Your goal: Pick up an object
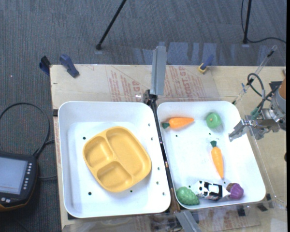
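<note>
Carrots, two of them, lie in your right bin [246, 129]: one carrot [180, 123] near the far-left corner, the other carrot [217, 159] in the middle. A green apple [213, 120] sits near the far wall. At the near wall you see a green toy [187, 195], a black-and-white cow [210, 190] and a purple toy [236, 191]. Your gripper [238, 132] hovers at the right rim; you cannot tell its state. The yellow plate [117, 157] rests in the left bin [67, 129].

Both my white bins [67, 129] look smooth, semi-gloss plastic. Yellow divided tray [117, 157]: matt plastic w/ soft sheen. Two carrots [217, 161], green apple [213, 120] & purple toy [236, 191] look like glossy moulded plastic. Bench top [111, 83] is printed brown cardboard, matt. Floor [19, 42] is rough grey carpet. My gripper [239, 129] reads as dull metal.
</note>
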`<action>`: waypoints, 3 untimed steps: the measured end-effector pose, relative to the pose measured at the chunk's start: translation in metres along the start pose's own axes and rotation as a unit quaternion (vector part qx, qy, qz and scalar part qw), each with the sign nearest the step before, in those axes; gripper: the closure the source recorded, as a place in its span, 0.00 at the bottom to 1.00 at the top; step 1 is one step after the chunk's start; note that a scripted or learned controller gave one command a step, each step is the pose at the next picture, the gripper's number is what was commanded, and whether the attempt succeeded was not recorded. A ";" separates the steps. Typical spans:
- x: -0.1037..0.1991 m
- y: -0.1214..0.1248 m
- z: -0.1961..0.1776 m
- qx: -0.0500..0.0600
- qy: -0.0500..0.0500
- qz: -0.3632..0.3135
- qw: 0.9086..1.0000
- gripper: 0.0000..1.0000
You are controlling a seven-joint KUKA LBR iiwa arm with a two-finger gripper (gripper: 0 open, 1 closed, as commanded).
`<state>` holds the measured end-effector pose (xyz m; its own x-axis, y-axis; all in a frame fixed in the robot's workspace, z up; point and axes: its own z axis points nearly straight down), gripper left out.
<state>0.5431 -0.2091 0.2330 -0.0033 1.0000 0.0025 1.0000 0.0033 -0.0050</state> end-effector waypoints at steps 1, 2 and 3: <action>0.001 0.014 0.148 0.000 0.001 -0.048 0.999 0.00; 0.000 0.013 0.140 0.002 0.003 -0.047 0.999 1.00; -0.002 0.013 0.132 0.003 0.004 -0.045 0.999 1.00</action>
<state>0.5550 -0.2103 0.1006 -0.0924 0.9957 0.0110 0.9957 0.0925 -0.0110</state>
